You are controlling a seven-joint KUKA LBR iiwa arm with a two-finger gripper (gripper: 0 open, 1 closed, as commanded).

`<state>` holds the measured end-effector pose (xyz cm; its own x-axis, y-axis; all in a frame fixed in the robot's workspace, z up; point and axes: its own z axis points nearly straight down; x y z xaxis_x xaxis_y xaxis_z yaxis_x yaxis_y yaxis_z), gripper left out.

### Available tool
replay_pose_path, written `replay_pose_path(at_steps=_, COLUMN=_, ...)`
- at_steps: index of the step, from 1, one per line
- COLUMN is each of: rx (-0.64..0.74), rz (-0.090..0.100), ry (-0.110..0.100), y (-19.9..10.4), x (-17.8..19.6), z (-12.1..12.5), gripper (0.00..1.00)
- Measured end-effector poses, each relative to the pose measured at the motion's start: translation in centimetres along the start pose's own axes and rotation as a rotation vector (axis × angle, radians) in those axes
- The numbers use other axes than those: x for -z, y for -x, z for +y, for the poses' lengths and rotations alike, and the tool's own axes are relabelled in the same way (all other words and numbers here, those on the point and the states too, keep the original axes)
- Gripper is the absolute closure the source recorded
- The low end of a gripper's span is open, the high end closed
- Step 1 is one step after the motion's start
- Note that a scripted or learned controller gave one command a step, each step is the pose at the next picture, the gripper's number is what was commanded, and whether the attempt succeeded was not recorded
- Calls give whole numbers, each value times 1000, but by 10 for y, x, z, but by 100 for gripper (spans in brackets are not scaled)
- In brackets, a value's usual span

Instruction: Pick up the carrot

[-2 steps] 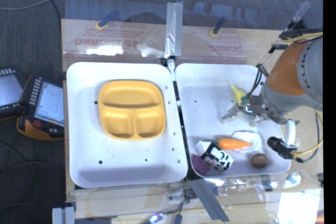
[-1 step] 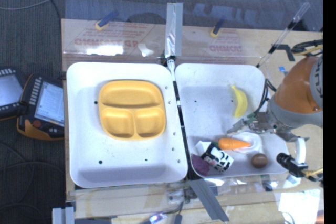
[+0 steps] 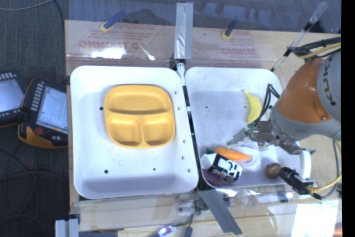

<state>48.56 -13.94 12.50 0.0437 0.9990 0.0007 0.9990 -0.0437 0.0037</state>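
The gripper (image 3: pixel 248 136) is hovering low in the right bin (image 3: pixel 222 91), its fingers standing apart with nothing between them, just above and to the right of the carrot (image 3: pixel 233 154). The carrot is lying near the bin's front edge, resting on a white dish (image 3: pixel 252 160), and a black-and-white object (image 3: pixel 226 168) is sitting just in front of it over a purple item (image 3: pixel 207 177). A brown ball (image 3: pixel 272 170) is sitting to the carrot's right, and a banana (image 3: pixel 253 106) is lying behind the gripper, close to the grey arm with its orange band (image 3: pixel 304 98). In the left bin (image 3: pixel 83 119), a yellow divided tray (image 3: pixel 140 115) is sitting well apart from the action.
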Motion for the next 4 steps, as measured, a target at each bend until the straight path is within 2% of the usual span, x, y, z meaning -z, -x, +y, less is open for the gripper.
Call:
replay_pose_path(at_steps=1, rx=-120, rz=1, ry=-8, y=11, x=-9, z=-2, gripper=0)
replay_pose_path(at_steps=2, rx=-19, rz=-9, ry=7, y=-28, x=-33, z=5, gripper=0)
replay_pose_path(at_steps=3, rx=-17, rz=-5, ry=5, y=-30, x=-26, z=5, gripper=100)
replay_pose_path(at_steps=4, rx=-17, rz=-5, ry=5, y=-30, x=-26, z=5, gripper=0)
